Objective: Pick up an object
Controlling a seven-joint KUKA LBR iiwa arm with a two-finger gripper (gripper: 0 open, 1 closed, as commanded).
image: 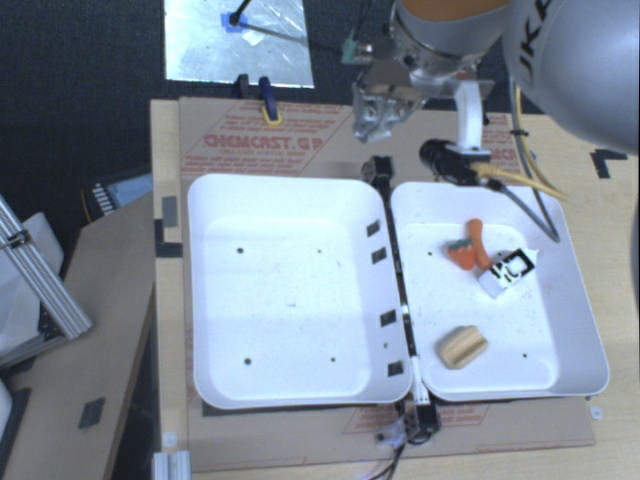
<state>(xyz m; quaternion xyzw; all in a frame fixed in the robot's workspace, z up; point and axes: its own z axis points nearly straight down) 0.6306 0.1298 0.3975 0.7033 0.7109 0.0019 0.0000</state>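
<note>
Overhead, tool [380, 118] above bins' far edge — grip state unclear; orange piece [467, 247] in right bin [570, 368].

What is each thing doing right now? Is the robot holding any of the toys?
gripper: up above the far edge of the bins, holding nothing that can be seen.
orange piece: lying in the right bin, touching the white block.
white block: lying tilted in the right bin.
tan block: lying on its own near the front of the right bin.
right bin: holds all three things.
left bin: flat on the bench.
</note>
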